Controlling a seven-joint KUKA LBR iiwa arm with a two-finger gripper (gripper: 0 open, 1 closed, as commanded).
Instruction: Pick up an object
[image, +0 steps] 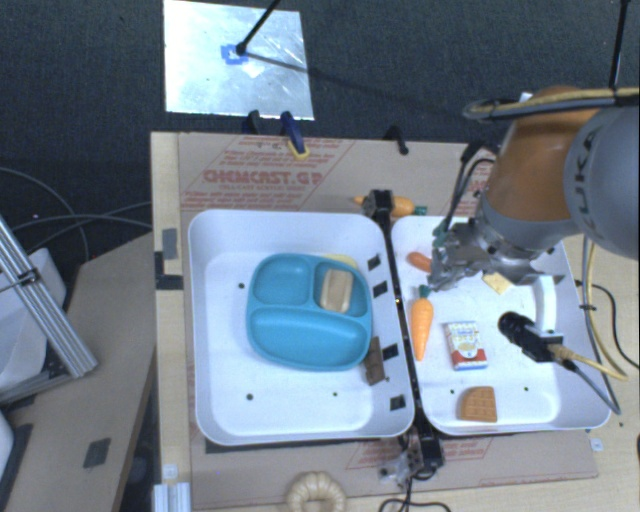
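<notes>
The claw (441, 270) hangs low over the upper left of the right bin (525, 392); whether it is apart or together cannot be told. An orange carrot (422, 326) lies just below it, with a small carton (465, 344) beside the carrot. A blue plate (298, 335) sits in the left bin (228, 400).

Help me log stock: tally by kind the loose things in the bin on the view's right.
Carrot: 1
Small printed carton: 1
Brown waffle-like biscuit: 1
Pale yellow piece: 1
Red-orange piece: 1
Total: 5
</notes>
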